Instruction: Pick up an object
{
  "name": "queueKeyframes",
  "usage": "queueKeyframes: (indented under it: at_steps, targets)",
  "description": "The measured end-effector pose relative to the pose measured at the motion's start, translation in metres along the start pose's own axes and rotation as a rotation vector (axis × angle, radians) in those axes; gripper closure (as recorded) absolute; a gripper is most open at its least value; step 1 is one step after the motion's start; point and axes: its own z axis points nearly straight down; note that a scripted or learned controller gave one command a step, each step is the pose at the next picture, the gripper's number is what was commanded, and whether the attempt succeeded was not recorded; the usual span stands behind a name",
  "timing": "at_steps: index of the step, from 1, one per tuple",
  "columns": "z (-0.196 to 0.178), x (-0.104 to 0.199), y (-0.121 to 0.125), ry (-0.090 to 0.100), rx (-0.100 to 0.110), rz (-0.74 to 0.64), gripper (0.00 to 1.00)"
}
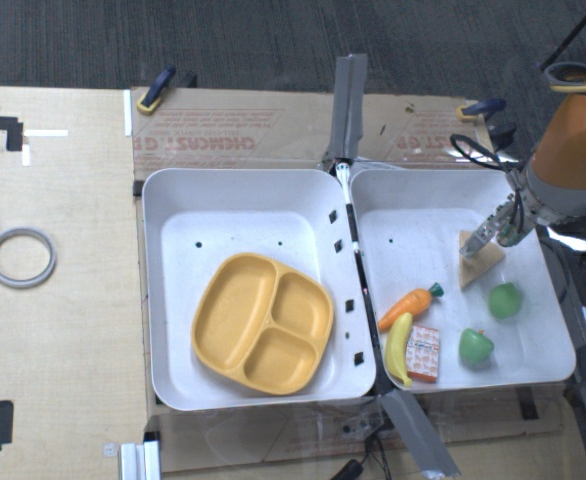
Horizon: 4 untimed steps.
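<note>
The right bin holds an orange carrot, a yellow banana, a small red and white carton, two green fruits and a tan wedge-shaped block. My gripper reaches in from the right and sits down at the tan wedge's upper edge, touching or nearly touching it. Whether the wedge is between the fingers cannot be made out.
The left bin carries a yellow three-compartment plate. A roll of tape lies on the bench at far left. Blue clamps sit on the cardboard behind the bins. A grey divider bar stands between the bins.
</note>
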Motion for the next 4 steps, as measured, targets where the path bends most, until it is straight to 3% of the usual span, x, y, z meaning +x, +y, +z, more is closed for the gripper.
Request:
queueKeyframes:
  at_steps: [1, 2, 3, 4]
  targets:
    - [-0.118, 0.017, 0.064, 0.005, 0.007, 0.207, 1.0]
    - [-0.118, 0.017, 0.063, 0.006, 0.008, 0.207, 0.0]
    - [0.021, -0.01, -0.01, 0.005, 0.007, 0.184, 0.0]
    - [0.021, -0.01, -0.01, 0.006, 0.007, 0.184, 0.0]
